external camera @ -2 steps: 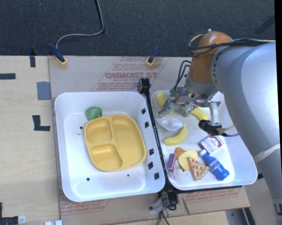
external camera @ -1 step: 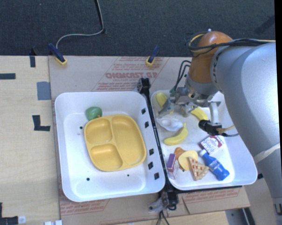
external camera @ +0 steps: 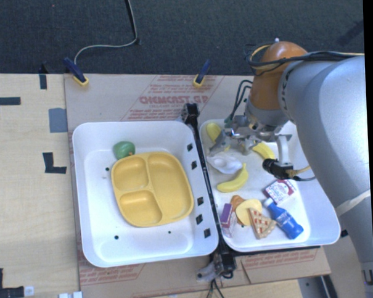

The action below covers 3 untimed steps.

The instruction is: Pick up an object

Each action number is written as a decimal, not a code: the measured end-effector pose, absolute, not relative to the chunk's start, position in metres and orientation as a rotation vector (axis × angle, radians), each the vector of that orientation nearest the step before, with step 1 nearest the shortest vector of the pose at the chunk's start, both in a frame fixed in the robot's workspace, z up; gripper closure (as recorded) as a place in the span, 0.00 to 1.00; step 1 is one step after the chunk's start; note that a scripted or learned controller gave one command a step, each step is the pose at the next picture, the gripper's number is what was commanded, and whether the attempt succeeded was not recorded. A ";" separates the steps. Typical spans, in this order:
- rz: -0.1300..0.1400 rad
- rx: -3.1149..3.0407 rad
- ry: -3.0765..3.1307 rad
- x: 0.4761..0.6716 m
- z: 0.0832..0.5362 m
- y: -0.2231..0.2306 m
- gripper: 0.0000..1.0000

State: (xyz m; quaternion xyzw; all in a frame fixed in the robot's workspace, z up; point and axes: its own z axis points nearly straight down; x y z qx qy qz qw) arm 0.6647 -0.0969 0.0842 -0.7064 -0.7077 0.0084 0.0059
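My gripper [external camera: 235,140] hangs low over the far left part of the right bin [external camera: 312,198], under the arm's orange band. Right below it lies a pale white object [external camera: 221,163], and a yellow banana [external camera: 233,179] lies just in front of that. A small yellow piece [external camera: 212,132] sits to the gripper's left near the bin's corner, and another yellow piece [external camera: 263,151] sits to its right. I see nothing lifted off the bin floor.
Nearer the front of the right bin lie a blue bottle [external camera: 286,222], a pizza slice [external camera: 261,223], a purple box [external camera: 226,216] and a red-and-white packet [external camera: 279,189]. The left bin [external camera: 90,199] holds a yellow divided plate [external camera: 152,187] and a green object [external camera: 124,148].
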 end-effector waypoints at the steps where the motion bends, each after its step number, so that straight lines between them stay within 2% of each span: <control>1: 0.025 -2.209 -2.215 0.665 0.084 -0.098 0.00; 3: 0.020 -2.214 -2.217 0.663 0.084 -0.097 0.00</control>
